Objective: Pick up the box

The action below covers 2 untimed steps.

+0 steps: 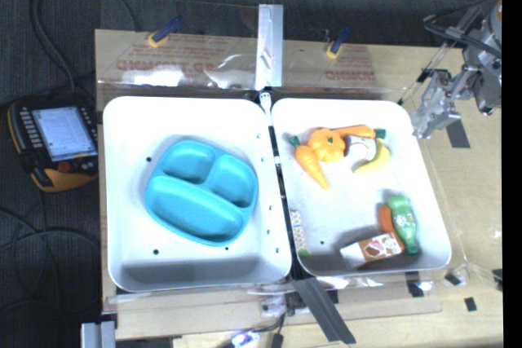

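Box (372, 248) lies in right bin's (424, 175) near corner, well apart from gripper (430, 123), grip state unclear.

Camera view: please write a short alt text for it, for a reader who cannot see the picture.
The box lies at the near edge of the right bin, beside a green bottle, while the gripper hangs outside that bin's far right corner. Toy carrots and a banana lie farther back; the left bin holds a blue divided tray.
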Each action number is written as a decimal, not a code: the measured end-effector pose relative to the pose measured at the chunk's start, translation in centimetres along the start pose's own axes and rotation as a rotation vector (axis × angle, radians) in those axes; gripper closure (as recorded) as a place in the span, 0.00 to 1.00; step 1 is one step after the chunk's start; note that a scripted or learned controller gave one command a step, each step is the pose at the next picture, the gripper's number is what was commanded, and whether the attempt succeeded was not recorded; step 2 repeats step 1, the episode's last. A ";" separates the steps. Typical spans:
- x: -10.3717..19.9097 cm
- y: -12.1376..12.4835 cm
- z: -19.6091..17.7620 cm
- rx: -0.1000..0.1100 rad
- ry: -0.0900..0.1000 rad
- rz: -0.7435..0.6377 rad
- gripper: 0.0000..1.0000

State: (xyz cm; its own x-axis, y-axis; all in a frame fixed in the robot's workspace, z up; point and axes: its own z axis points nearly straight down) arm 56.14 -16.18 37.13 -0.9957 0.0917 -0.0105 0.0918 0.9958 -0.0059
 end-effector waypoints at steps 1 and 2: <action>-0.1 0.0 -1.0 0.002 -0.004 0.000 1.00; -0.1 0.0 -1.0 0.002 -0.004 0.000 1.00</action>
